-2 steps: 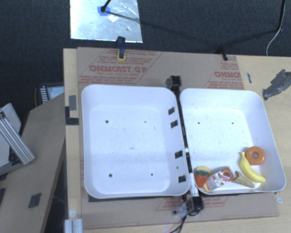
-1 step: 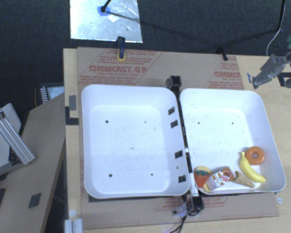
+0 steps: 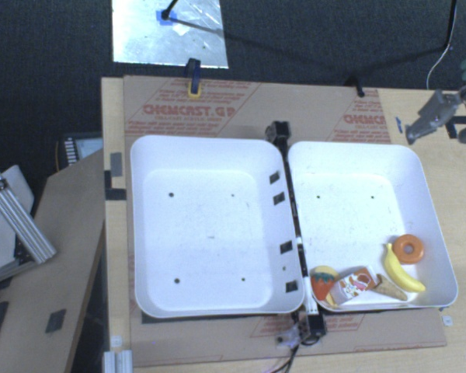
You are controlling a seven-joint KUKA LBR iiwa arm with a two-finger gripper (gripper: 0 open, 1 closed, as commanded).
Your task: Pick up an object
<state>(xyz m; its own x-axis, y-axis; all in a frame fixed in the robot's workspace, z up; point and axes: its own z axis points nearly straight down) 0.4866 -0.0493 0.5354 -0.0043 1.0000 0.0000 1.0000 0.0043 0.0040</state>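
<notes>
The right bin [image 3: 349, 169] holds a small cluster of objects along its near edge. An orange ring-shaped piece [image 3: 408, 248] lies at the near right, with a yellow banana [image 3: 401, 271] just below it. A red and white packet [image 3: 352, 284] lies beside an orange-red round fruit [image 3: 322, 283], and a brown wedge [image 3: 390, 290] rests against the banana. My gripper [image 3: 419, 127] hangs at the far right, beyond the right bin's far right corner and well away from the objects. Nothing shows in it.
The left bin [image 3: 198, 169] sits beside the right one, joined by a black hinge strip [image 3: 289, 216]. Both rest on a cardboard sheet [image 3: 217, 107]. A shiny metal plate [image 3: 169, 22] lies on the dark floor beyond. A metal rail [image 3: 12, 216] stands at the left.
</notes>
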